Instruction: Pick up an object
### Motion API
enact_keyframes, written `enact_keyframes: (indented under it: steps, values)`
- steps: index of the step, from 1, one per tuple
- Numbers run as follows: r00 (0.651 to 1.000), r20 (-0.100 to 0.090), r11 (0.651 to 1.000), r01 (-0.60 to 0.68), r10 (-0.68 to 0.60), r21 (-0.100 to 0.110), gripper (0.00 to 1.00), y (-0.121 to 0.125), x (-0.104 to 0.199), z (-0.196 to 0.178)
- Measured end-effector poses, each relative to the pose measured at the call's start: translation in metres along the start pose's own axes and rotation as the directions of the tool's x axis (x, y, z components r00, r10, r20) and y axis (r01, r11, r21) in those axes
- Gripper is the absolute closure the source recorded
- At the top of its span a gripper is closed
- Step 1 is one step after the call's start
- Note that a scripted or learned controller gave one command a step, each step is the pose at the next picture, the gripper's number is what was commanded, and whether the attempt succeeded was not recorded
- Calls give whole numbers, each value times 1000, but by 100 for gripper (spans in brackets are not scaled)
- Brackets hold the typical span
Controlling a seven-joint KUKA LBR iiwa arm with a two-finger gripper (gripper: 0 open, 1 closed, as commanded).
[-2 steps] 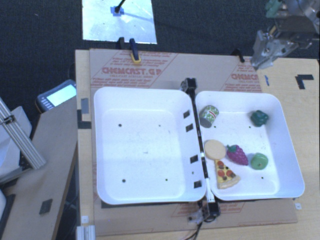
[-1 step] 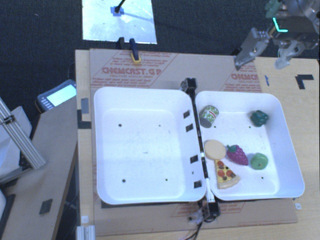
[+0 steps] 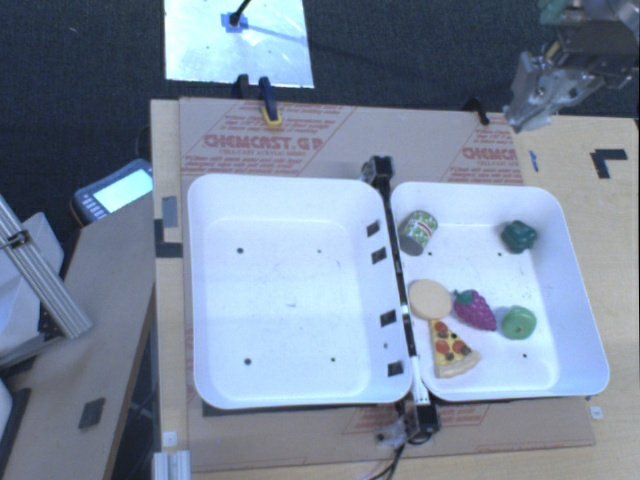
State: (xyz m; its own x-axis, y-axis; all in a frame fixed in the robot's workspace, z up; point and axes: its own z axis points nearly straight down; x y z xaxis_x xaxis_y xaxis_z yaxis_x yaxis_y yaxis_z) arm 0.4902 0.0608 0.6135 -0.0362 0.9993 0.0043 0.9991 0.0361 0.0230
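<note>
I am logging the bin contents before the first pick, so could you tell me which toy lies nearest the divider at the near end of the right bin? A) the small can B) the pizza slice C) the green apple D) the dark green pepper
B: the pizza slice lies beside the divider at the near end of the right bin, below the tan cookie.

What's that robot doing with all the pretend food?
The robot's gripper is up above the far corner of the bench, away from the bins, with nothing between its fingers that I can see. It's meant to pick something up. All the toys sit in the right bin: a little can, a dark green toy, a round cookie, purple grapes, a green apple and a pizza slice. The cookie, grapes and pizza are bunched together.
</note>
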Motion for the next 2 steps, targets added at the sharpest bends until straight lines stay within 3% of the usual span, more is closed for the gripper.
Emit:
enact_keyframes:
  steps: [1, 2]
  values:
    - [1000, 0, 1000, 1, -1, 1, 0, 0, 0, 1]
    - [1000, -1, 1000, 3, -3, -3, 100, 1, 0, -11]
